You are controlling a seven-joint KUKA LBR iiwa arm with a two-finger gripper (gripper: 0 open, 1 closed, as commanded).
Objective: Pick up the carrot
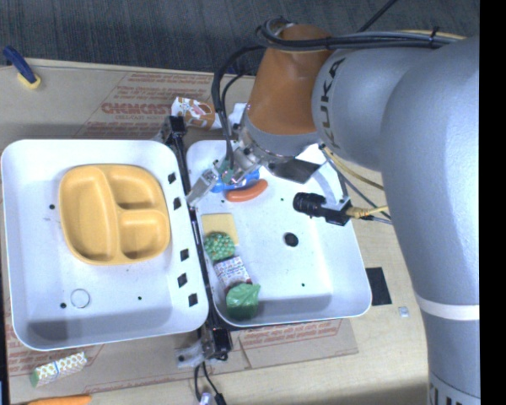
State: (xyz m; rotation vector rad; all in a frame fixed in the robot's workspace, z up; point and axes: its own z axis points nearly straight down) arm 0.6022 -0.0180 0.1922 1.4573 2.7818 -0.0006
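Observation:
The carrot [250, 191] is a small orange piece lying in the right bin [320, 260], near its far left part, beside something blue. My gripper [228, 175] hangs right over that spot, at the carrot's left end, and the arm's wrist covers much of it. The carrot lies on the bin floor, just right of the gripper.
The left bin [34, 251] holds a yellow divided tray [114, 212]. Along the right bin's left side lie a yellow block [218, 224], a green bumpy item [219, 244], a small wrapped packet [232, 270] and a green leafy toy [242, 299]. A black cable plug [319, 206] hangs over the bin.

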